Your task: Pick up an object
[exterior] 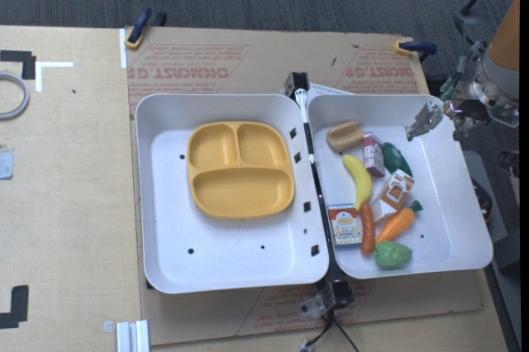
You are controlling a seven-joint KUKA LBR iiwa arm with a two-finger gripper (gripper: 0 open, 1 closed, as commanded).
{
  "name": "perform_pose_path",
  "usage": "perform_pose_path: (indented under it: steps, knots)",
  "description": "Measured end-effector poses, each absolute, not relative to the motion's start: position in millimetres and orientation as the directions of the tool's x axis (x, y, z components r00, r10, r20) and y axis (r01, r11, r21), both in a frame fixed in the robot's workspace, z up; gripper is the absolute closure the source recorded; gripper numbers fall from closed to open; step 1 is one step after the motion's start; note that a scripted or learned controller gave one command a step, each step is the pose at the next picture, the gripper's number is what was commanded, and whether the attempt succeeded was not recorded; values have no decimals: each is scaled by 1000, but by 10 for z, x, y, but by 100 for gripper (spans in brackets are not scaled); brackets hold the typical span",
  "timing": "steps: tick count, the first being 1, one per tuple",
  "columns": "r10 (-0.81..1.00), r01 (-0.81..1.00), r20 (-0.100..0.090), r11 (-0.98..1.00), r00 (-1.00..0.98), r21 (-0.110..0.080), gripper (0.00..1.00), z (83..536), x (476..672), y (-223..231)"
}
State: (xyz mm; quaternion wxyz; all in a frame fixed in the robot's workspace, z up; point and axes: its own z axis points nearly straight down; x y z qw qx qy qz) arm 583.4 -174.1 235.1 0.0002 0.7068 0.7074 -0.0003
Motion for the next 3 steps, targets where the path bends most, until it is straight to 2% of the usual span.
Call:
perform_pose_path:
  steps: [1, 2, 3]
  knots:
    - [986, 986, -5, 165, -165, 9, 0, 966, 5521, -1447]
    - [987, 987, -6, 162, -162, 10, 100, 1058, 5526, -1453]
    - [987, 987, -5, 163, -163, 9, 0, 1058, 5526, -1452]
